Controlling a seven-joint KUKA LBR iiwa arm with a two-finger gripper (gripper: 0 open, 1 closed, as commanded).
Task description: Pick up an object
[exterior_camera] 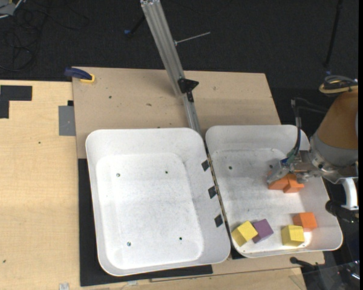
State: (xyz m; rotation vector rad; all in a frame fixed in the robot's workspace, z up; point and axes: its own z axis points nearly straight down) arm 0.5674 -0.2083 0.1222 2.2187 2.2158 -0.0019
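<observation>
Currently I had the gripper down in the right bin, near its right edge, over an orange block. I could not tell its state. Judged step: the grasp attempt. Next move required a confirmed hold, then a straight lift.

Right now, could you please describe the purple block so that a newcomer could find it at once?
Look in the right-hand white bin, along its near edge. The purple block sits at the left of that row, touching a yellow block. It is the one purple piece; the others nearby are yellow or orange.
</observation>
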